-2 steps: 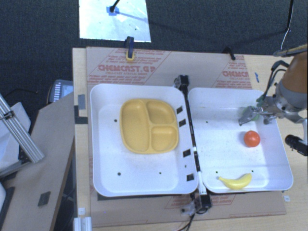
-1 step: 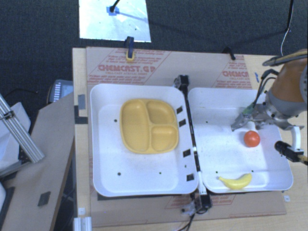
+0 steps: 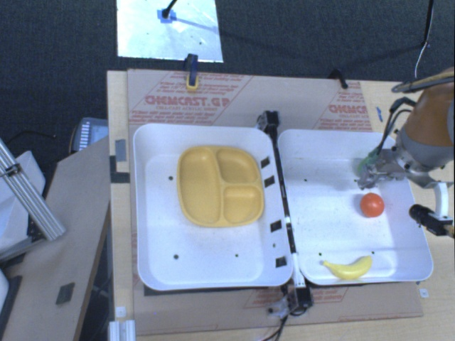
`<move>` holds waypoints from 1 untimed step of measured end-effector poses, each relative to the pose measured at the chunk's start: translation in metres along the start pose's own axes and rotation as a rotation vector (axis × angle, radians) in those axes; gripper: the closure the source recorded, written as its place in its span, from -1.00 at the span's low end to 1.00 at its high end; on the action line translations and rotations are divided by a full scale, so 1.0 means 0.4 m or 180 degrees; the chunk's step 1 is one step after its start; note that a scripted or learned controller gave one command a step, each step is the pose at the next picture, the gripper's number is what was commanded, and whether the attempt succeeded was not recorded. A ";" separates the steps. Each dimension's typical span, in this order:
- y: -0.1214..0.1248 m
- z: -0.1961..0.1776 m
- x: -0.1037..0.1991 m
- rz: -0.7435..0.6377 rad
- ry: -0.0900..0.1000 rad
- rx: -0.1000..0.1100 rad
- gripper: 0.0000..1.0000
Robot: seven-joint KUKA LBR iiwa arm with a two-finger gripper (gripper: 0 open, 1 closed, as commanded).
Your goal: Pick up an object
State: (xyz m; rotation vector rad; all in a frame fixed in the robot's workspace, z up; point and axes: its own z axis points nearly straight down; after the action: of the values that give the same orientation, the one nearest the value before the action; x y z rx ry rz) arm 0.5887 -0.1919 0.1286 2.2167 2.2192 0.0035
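Note:
In the right bin (image 3: 320, 219) an orange-red ball (image 3: 372, 204) rests right of centre. A yellow banana (image 3: 348, 267) lies near that bin's front wall. My gripper (image 3: 370, 176) reaches in from the right and hangs low over the right bin's upper right part, just above and behind the ball. A small green patch (image 3: 366, 163) shows at the gripper's left side, and I cannot tell what it is or whether it is held. The arm's orange band (image 3: 430, 119) rises behind the gripper.
The left bin (image 3: 153, 247) holds a yellow divided plate (image 3: 219, 186). A black divider with clips (image 3: 279, 197) runs between the bins. A black fitting (image 3: 430, 220) sits at the right bin's right edge. Cardboard (image 3: 213, 101) lies under both bins.

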 end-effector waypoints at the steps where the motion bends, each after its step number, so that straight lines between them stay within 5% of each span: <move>1: -0.020 -0.127 0.004 0.0002 0.0001 0.0000 1.00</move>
State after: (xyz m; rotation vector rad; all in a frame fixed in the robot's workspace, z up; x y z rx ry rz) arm 0.5803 -0.1904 0.1795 2.2178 2.2186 0.0041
